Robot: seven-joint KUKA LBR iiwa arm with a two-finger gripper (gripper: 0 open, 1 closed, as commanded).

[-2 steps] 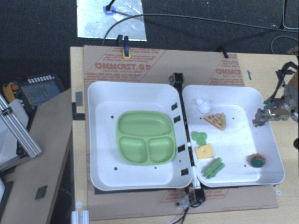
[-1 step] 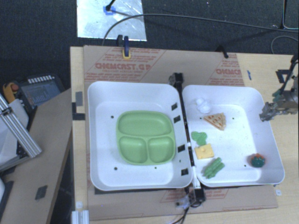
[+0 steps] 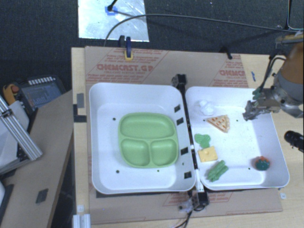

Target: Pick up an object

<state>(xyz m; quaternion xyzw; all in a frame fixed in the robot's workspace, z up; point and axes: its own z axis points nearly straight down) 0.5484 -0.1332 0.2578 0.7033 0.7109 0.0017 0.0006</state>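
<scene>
The right bin (image 3: 270, 141) holds several toy foods: a white piece (image 3: 206, 108), a waffle-like orange wedge (image 3: 220, 123), a green broccoli piece (image 3: 202, 139), a yellow cheese block (image 3: 207, 154), green beans (image 3: 216, 171) and a round red-and-teal item (image 3: 261, 163). My gripper (image 3: 250, 112) hovers over the bin's upper right part, to the right of the wedge and apart from it. I see nothing held by it.
The left bin (image 3: 102, 103) carries a green divided plate (image 3: 147, 139). Black clips (image 3: 181, 80) join the two bins along the middle. A control box (image 3: 42, 93) and a metal rail (image 3: 19, 132) sit off the bench at the left.
</scene>
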